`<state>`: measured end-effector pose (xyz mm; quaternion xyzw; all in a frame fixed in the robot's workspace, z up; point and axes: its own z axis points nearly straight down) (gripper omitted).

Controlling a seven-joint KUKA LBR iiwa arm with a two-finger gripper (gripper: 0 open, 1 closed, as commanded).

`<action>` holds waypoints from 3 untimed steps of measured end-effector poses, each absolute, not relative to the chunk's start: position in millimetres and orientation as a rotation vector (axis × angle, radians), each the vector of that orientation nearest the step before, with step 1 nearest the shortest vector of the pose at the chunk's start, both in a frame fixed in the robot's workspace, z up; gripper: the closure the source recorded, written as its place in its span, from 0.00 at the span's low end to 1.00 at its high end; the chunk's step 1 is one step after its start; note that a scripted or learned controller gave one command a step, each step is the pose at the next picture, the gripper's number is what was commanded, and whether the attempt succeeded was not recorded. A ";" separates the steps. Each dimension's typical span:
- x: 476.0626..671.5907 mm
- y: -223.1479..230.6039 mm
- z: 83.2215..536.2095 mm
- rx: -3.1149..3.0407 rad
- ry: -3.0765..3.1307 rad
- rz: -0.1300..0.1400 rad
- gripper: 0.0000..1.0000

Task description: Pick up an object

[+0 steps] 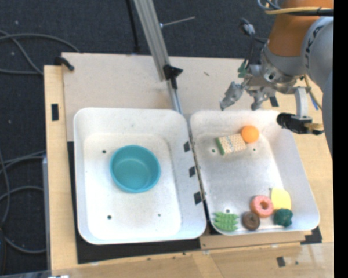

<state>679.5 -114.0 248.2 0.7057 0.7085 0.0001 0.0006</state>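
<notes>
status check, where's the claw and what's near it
Claw open, empty, above right bin's far rim. Orange ball and sponge block nearest. Nothing in the way.

Both white bins [84, 155]: matt, faintly speckled, look like moulded plastic. Teal bowl [135, 167]: smooth plastic, slight sheen. Table [113, 77]: pale flat board, matt, wood-like. Slanted rail [151, 28]: ribbed bare metal, looks like aluminium. Arm's orange band [293, 16]: glossy, catches highlights; grey shell under it smooth, semi-gloss. Claw [243, 99]: bare grey metal. Orange ball [250, 134]: smooth. Pink doughnut [261, 205]: smooth, toy-plastic look. Floor [46, 16]: dark, rough, carpet-like weave.
</notes>
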 end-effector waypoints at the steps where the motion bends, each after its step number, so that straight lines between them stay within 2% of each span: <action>1: 679.4 -114.6 248.3 2.216 2.224 -0.001 0.00; 3: 678.5 -114.6 139.6 2.223 2.222 -0.010 0.00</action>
